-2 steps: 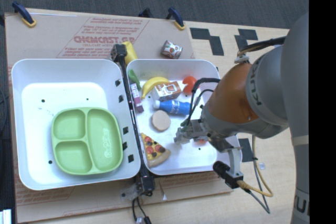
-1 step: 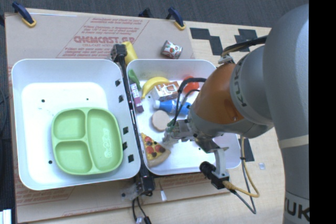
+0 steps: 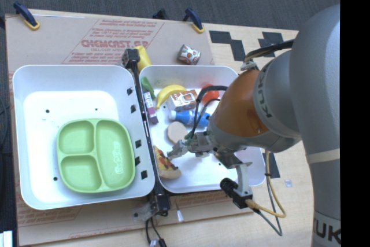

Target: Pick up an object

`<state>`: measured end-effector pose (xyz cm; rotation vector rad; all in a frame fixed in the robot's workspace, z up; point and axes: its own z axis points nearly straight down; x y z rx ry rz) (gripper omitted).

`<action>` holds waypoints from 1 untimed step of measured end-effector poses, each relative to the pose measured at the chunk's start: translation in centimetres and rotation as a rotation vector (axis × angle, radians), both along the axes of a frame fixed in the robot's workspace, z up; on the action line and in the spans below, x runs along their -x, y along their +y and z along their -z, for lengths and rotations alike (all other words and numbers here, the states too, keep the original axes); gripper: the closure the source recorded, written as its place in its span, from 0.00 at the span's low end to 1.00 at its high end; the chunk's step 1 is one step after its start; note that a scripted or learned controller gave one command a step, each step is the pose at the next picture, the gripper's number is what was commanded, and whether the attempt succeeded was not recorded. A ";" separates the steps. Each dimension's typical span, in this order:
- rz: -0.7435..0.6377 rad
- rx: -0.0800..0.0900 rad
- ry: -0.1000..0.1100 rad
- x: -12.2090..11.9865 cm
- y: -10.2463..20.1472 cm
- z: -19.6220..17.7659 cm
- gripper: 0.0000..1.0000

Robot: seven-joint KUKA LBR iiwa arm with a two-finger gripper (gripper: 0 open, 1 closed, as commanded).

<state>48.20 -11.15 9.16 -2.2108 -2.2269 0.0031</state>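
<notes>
The right bin [image 3: 199,181] holds several small things: a yellow banana [image 3: 169,93], a red and white carton [image 3: 184,99], a blue bottle [image 3: 185,117], a tan disc [image 3: 174,134] and a hot dog toy [image 3: 166,164] at the front left. My gripper [image 3: 178,150] is low inside this bin, between the tan disc and the hot dog toy, pointing left. The grey and orange arm covers the bin's right half. Nothing is visibly held.
A green divided plate [image 3: 95,154] lies in the left bin [image 3: 34,89]. A green and purple stick [image 3: 149,102] lies along the right bin's left wall. A small can [image 3: 189,55] and a yellow object [image 3: 142,58] sit on the cardboard behind the bins.
</notes>
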 end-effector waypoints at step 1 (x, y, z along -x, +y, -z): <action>-0.007 0.000 0.002 -0.1 0.0 -1.0 1.00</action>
